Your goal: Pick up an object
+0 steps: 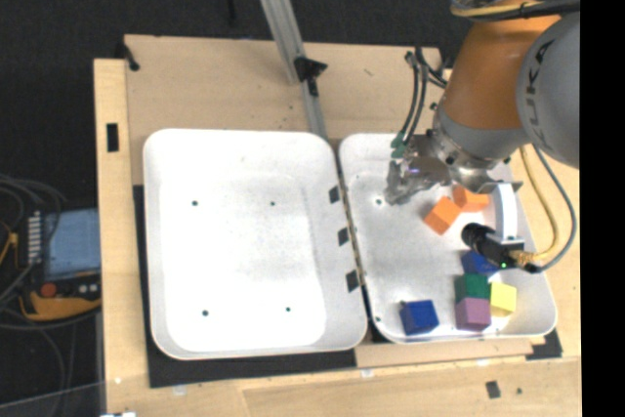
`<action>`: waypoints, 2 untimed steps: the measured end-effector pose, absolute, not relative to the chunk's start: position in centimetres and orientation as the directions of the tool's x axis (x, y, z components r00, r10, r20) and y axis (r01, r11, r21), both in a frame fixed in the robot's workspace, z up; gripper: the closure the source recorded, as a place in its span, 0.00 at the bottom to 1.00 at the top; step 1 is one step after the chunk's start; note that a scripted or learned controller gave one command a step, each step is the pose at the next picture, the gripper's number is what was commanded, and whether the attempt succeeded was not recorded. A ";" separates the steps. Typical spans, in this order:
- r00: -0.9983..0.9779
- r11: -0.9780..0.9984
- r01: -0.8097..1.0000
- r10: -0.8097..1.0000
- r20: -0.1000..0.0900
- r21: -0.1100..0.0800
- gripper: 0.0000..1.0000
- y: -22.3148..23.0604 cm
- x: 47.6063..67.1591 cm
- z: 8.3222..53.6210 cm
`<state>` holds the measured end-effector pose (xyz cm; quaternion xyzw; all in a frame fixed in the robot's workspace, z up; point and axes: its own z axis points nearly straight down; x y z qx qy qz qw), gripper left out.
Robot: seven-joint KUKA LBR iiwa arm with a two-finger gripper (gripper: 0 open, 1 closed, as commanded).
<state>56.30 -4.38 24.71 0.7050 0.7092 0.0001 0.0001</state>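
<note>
Orange block (442, 215) lies in the right bin (391, 259), just beside the gripper (398, 188); whether that is wide or narrow I cannot tell. Centre over the block before descending

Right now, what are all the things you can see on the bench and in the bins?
left bin: one, white, on the left of the bench.
right bin: one, white, beside it on the right, holding the blocks.
orange blocks: two, orange, upper middle of the right bin, near the end effector.
blue block: one, blue, near the front edge of the right bin.
purple block: one, purple, front right corner.
green block: one, green, just behind the purple one.
yellow block: one, yellow, right of the green and purple ones.
arm: one, grey and orange, reaching in from the right.
end effector: one, over the back of the right bin.
</note>
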 end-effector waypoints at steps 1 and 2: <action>-0.005 0.005 1.000 1.000 0.000 -0.003 1.00 0.3 56.6 23.6; -0.008 0.008 1.000 1.000 0.001 0.000 1.00 6.3 57.6 22.9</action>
